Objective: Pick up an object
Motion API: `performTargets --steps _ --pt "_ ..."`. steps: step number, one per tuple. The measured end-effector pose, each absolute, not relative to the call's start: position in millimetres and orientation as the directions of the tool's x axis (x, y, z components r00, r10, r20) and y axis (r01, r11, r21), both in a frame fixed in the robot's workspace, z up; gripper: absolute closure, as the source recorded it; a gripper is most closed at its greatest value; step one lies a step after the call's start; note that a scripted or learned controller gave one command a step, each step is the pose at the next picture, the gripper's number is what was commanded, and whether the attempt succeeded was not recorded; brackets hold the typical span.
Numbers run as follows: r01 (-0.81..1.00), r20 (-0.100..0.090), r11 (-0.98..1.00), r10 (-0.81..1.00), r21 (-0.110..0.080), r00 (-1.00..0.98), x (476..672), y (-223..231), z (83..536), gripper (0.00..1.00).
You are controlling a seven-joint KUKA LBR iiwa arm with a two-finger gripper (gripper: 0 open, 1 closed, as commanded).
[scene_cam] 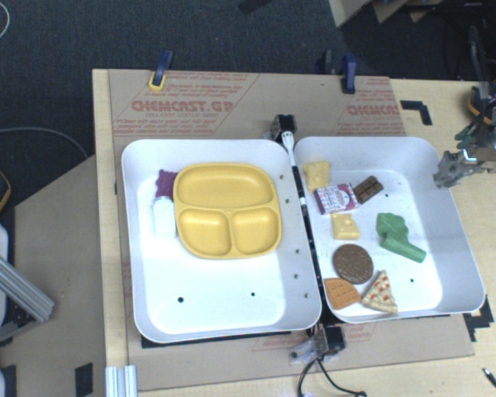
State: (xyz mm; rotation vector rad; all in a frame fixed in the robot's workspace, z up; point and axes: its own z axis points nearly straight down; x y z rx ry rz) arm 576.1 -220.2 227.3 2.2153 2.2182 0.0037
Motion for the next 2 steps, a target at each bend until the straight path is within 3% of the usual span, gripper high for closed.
performTargets --steps 2 --pt "1.0 0.004 0.006 1.0 -0.002 -0.006 548.1 -111.4 226.9 1.0"
